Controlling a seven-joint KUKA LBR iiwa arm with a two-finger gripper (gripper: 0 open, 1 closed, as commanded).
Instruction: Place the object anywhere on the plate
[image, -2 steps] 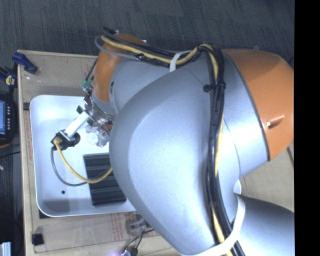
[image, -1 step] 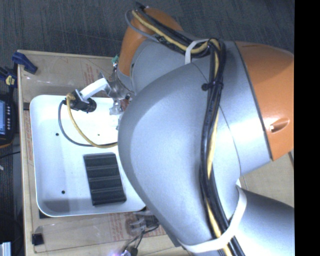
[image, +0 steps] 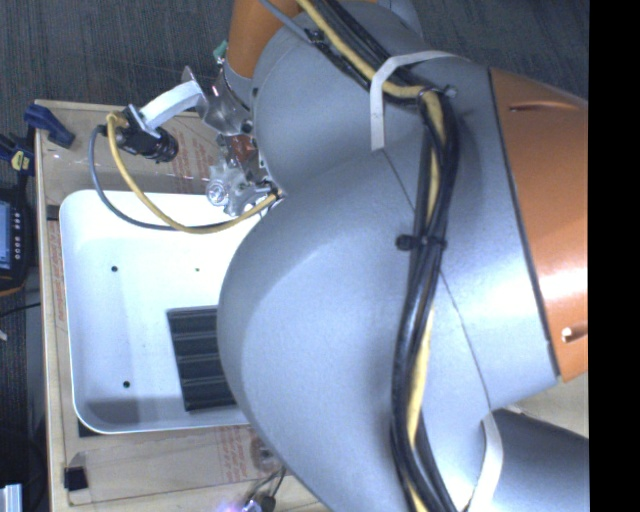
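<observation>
One arm (image: 400, 260), grey, its bulk crossing the view from the right and covering most of the bench. Two orange patches on it: one band at the top near the wrist (image: 255, 35), one larger panel at the right (image: 545, 220). One bundle of black and yellow cables (image: 425, 240) runs along the arm's body, held by white ties; two ties counted. One gripper (image: 235, 185) seen at the upper middle, a metal assembly over the far rim of the bin; whether its jaws are spread or pressed together cannot be told, since the parts are small and crowded. One white fitting (image: 170, 103) sticks out to the left of the wrist, with one yellow cable (image: 150, 210) looping from it down over the bin and back to the gripper. One white bin (image: 110, 300) visible, its right part under the arm. One dark ribbed object (image: 200, 360) lies on the bin's floor toward the near side, partly covered by the arm; its kind cannot be told. Three small dark dots counted on the bin's floor. Wooden bench surface (image: 150, 450) borders the bin. One blue clamp (image: 45, 122) at the bench's upper left corner. The plate cannot be made out.
</observation>
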